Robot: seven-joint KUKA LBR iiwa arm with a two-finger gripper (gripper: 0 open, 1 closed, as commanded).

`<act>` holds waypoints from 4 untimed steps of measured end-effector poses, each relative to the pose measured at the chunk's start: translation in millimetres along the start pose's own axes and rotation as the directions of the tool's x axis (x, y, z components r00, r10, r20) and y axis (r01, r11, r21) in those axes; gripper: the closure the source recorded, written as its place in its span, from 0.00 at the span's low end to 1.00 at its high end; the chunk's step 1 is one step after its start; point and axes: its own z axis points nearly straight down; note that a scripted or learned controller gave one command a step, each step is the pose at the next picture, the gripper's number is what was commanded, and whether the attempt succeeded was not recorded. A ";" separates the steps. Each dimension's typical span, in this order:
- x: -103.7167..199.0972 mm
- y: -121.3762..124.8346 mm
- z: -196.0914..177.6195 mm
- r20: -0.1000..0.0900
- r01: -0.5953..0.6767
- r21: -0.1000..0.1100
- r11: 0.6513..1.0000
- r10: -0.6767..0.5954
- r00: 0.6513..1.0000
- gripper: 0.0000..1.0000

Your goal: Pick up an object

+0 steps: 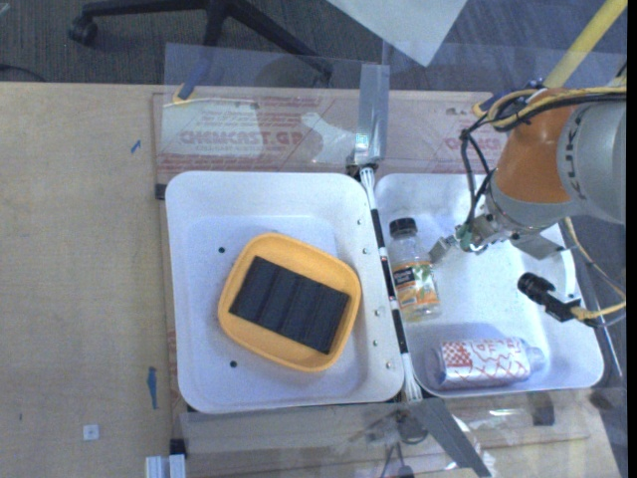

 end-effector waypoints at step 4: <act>63.8 -104.0 -8.4 -0.019 0.045 -0.003 0.999 -0.045 0.999 0.00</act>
